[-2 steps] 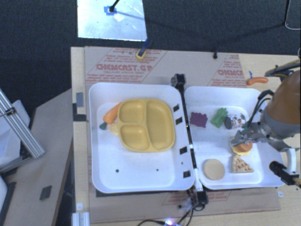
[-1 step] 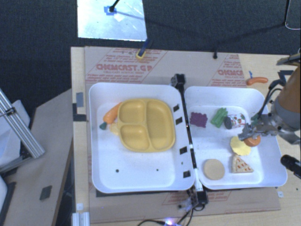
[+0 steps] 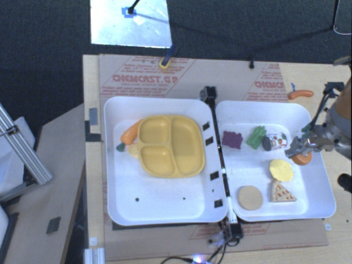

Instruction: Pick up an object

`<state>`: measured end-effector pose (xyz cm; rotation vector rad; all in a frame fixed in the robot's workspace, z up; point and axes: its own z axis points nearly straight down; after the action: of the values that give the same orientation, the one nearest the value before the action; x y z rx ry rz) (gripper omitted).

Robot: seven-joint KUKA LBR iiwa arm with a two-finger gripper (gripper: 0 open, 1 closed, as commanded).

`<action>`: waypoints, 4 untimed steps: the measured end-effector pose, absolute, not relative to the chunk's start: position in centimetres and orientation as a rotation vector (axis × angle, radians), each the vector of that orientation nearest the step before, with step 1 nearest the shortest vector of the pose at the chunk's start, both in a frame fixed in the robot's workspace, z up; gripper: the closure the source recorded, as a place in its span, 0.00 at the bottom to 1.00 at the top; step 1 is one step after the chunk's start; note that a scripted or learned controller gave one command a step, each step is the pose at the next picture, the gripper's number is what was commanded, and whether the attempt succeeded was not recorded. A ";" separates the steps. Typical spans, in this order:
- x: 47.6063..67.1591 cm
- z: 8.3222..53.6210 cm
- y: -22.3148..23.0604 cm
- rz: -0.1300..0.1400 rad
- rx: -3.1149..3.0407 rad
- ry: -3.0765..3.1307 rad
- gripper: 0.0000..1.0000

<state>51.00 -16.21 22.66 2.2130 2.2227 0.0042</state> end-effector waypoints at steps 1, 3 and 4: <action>54.5 23.6 -12.4 0.005 2.209 2.229 1.00; 59.5 23.1 -5.5 0.005 2.211 2.230 1.00; 59.7 23.3 -5.4 0.003 2.214 2.226 1.00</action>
<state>59.71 -5.40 23.32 2.2142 2.2264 0.0026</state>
